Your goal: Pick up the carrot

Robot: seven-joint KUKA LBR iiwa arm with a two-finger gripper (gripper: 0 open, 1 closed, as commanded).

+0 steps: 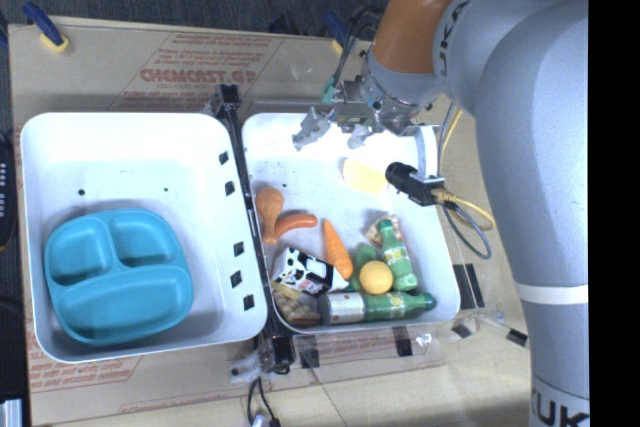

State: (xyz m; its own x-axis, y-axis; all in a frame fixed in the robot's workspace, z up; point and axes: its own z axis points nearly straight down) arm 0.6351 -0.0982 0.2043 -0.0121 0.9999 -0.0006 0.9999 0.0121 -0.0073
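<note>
Front of right bin: a dark-capped green bottle point(385, 303) lies flat along the near wall, a small round yellow fruit point(375, 277) resting just behind it, a black-and-white cow-patterned carton point(303, 268) to its left.
Carrot: the slim orange tapered carrot point(337, 248) lies in the right-hand white plastic bin point(262, 130), between the carton and the yellow fruit, touching or nearly touching both.
Carrot axis: long axis runs near-to-far with a slight slant, the far tip leaning left.
Left neighbours: a stubby orange-brown sausage shape point(295, 221) and a paler orange lump point(268, 207) sit just beyond, near the divider.
Left bin: a sky-blue compartment tray point(117, 270), well apart from the action.
Gripper: the metal two-finger gripper point(318, 125) hovers over the bin's far end, fingers spread and holding nothing, as far as this angle shows.
Key relation: the carrot lies toward the camera from the jaws, well apart, with crowded neighbours.
Judgement: reach not yet begun; closing across the narrow width looks best.
</note>
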